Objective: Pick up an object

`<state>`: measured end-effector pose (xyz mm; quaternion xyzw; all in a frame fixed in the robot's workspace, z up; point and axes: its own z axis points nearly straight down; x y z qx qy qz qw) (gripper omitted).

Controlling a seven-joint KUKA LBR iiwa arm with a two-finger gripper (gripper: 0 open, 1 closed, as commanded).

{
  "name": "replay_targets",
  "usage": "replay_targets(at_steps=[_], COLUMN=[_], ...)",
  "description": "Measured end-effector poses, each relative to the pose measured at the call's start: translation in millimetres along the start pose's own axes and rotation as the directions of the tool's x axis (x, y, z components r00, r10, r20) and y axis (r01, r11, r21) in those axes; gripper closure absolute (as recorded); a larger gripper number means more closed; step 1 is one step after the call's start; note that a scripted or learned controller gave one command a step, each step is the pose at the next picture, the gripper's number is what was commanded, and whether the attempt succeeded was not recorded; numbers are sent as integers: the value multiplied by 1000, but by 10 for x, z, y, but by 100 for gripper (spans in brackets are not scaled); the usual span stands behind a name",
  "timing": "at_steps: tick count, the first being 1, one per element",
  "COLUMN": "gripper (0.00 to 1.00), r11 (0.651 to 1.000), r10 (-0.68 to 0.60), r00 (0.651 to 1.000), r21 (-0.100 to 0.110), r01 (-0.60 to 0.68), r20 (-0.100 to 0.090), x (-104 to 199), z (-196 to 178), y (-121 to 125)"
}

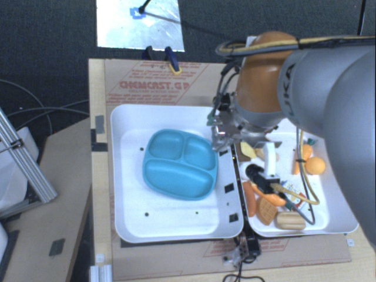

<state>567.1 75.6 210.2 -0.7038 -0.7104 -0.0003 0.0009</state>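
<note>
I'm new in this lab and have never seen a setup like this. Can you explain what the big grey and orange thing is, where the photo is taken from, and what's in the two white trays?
The big grey and orange shape is a robot arm, reaching in from the right. One fixed camera looks down on the bench at a slant. At the arm's tip is a two-finger gripper, hanging about over the divide between the two bins. The left bin holds a blue divided plate. The right bin holds a jumble of small toy-like items, among them an orange ball and a tan block. I see nothing between the gripper's fingers.
</note>
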Motion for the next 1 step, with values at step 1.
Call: replay_targets(at_steps=[1], gripper=[100], r11=[1000], r10=[1], r00=[1000], r21=[-4], r01=[-1], r20=[-1], x=[298], z=[-251], y=[-80])
